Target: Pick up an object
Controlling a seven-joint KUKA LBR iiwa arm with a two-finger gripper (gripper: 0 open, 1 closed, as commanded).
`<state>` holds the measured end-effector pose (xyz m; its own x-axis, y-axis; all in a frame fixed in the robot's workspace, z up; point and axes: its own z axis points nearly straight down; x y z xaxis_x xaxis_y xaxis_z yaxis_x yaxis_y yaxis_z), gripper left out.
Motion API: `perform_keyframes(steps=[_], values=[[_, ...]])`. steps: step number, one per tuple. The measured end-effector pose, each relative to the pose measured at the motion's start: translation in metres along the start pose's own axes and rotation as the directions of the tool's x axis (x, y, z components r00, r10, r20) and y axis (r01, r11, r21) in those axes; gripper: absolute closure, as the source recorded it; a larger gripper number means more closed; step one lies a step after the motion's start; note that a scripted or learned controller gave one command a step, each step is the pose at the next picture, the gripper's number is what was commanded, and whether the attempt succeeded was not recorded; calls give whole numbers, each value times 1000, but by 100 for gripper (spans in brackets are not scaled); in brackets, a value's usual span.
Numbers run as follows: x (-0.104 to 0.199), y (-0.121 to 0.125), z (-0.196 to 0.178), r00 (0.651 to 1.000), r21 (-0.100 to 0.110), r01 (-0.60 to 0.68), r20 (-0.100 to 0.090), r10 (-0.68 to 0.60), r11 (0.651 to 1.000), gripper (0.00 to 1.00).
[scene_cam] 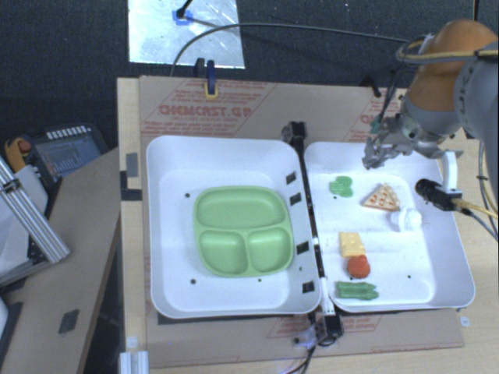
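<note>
Arm: enters from the upper right of the frame, wrist bent down, gripper [376,159] hanging over the far edge of the right bin [448,287]; how far the claw is open cannot be told. Nearest item: pizza-slice toy [381,198], a flat tan triangle with red dots, lying just below the gripper toward frame centre-right. Left bin [168,209]: green divided tray [242,231].
</note>
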<state>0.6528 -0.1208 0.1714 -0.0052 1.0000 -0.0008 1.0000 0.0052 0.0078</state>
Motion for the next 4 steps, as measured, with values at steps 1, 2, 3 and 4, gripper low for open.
perform_keyframes(steps=[1, 2, 3, 4], values=[[0, 13, -56, 1000, -1, 0, 1, 0, 1000, 100], [0, 14, -66, 1000, 4, 0, 0, 0, 1000, 100], [64, 5, -62, 1000, 6, 5, -3, -5, 1000, 100], [117, -12, -67, 1000, 7, 4, -3, -4, 1000, 100]])
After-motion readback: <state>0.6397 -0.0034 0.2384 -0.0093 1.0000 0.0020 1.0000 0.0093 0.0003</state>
